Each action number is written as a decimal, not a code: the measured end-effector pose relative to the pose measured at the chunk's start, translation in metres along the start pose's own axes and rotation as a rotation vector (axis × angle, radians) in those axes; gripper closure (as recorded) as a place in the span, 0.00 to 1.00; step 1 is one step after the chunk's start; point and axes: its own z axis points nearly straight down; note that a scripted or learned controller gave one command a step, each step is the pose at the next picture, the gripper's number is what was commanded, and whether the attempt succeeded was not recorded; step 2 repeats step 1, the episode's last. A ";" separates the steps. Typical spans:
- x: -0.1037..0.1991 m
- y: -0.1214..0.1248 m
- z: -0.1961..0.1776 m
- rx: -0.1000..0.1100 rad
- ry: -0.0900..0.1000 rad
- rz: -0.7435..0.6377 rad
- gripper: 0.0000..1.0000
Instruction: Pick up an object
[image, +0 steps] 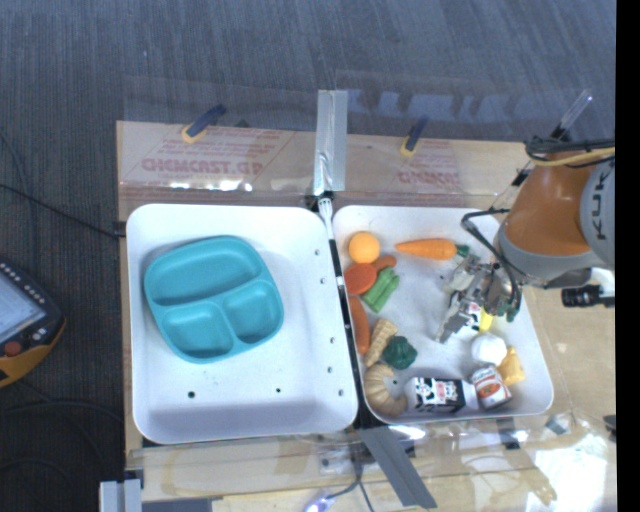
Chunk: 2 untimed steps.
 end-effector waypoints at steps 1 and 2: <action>0.004 0.007 0.007 0.000 0.002 0.185 0.00; 0.004 0.007 0.007 0.000 0.002 0.185 0.00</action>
